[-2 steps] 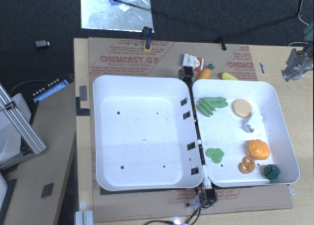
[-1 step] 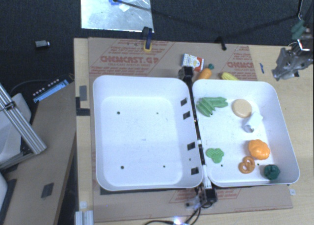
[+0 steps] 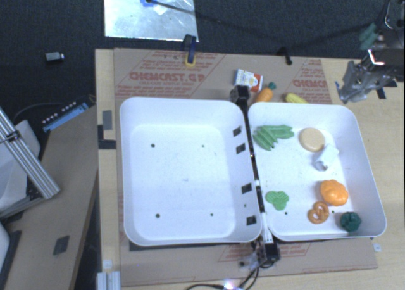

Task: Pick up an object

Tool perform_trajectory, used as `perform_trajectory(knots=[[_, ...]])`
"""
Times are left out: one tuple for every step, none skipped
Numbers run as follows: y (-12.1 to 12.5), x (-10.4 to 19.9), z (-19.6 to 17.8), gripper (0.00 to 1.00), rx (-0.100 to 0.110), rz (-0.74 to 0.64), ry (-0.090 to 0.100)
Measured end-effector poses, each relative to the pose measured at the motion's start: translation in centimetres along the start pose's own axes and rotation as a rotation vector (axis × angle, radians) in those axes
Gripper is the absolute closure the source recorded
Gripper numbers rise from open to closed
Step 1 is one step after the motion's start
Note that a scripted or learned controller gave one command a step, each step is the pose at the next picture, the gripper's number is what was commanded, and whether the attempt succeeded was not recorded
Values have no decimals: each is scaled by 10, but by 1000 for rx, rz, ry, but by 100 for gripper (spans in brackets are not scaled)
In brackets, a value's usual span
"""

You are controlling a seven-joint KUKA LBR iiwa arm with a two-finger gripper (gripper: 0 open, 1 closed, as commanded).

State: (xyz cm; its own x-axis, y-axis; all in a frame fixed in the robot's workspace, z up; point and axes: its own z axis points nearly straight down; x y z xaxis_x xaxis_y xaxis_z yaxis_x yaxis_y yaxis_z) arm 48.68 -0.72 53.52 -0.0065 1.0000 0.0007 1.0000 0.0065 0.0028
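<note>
The right bin (image 3: 362,156) holds several small items: a green pea-pod bunch (image 3: 273,135), a tan round biscuit (image 3: 311,138), a white piece (image 3: 324,157), an orange fruit (image 3: 333,192), a brown pretzel (image 3: 318,213), a small green leafy piece (image 3: 276,199) and a dark green broccoli (image 3: 350,221). My gripper (image 3: 358,84) hangs at the far right, above the bench just beyond the right bin's back right corner, well apart from every item. Nothing shows between its fingers.
The left bin (image 3: 136,175) lies beside the right one, with black clips (image 3: 243,149) along the shared wall. Behind the bins lie a carrot (image 3: 264,95), a yellow banana (image 3: 294,99) and a small carton (image 3: 247,80). A yellow clamp (image 3: 189,51) stands at the back edge.
</note>
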Motion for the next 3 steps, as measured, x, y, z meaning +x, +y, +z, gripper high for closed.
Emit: perform_trajectory(knots=[[0, 23, 0, 100, 0, 1, 0], [0, 44, 0, 100, 0, 2, 0], [0, 65, 0, 100, 0, 1, 0]])
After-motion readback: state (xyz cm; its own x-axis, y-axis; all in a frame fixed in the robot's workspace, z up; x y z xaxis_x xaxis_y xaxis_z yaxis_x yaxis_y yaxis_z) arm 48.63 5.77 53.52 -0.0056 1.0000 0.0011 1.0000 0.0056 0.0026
